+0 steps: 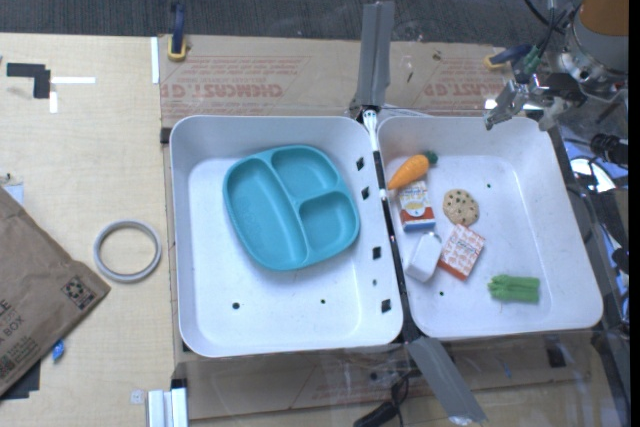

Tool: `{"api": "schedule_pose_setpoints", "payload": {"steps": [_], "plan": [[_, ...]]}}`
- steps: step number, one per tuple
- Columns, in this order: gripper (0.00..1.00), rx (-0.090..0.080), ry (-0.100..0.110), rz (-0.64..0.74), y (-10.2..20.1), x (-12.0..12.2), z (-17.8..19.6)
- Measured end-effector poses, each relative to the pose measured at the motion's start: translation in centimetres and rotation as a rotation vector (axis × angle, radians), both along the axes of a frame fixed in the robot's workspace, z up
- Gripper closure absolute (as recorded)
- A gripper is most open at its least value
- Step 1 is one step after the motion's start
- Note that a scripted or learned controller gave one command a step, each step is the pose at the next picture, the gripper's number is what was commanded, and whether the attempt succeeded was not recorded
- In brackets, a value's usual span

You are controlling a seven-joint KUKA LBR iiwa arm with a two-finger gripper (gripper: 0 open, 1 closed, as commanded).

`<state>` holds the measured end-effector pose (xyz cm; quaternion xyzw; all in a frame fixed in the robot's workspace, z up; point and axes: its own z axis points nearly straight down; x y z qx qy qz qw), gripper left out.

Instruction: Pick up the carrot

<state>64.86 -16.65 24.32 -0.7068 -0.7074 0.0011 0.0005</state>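
My gripper (515,100), fingers unreadable from here, hangs over the right bin's (570,315) far rim, well apart from the carrot (408,171) lying slantwise against its left wall

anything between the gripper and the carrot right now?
Nothing visible. The gripper sits above the right bin's far right corner; the carrot lies against that bin's left wall, with bare bin floor between them. The small carton touches the carrot's near side, which may crowd a grasp.
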Motion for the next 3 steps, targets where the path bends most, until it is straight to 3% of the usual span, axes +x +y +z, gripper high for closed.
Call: {"api": "schedule_pose_setpoints", "payload": {"steps": [1, 2, 3], "plan": [[0.00, -0.001, -0.002, -0.061, 2.6, 0.1, 2.9], [0.00, 0.000, 0.001, -0.100, 6.7, 0.4, -7.7], [0.00, -0.001, -0.003, -0.074, 7.4, 1.1, -15.0]]}}
